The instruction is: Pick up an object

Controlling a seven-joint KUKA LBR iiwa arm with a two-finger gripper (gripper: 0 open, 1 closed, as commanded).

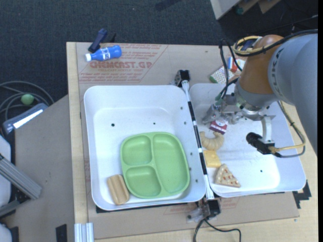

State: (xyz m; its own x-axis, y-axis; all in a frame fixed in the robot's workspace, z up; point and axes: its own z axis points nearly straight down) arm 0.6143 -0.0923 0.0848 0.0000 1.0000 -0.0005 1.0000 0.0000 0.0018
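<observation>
Now pincer (220, 119) low in right bin (282, 180), state unclear; croissant (212, 141) just below it.

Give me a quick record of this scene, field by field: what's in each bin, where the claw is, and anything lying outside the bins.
left bin: green divided plate; tan bread-like piece at its left
right bin: croissant, yellow block, pizza slice, small red-and-white item
claw: low over the right bin, just above the red-and-white item
grasp: cannot tell
outside bins: blue-and-white bottle on the bench
</observation>
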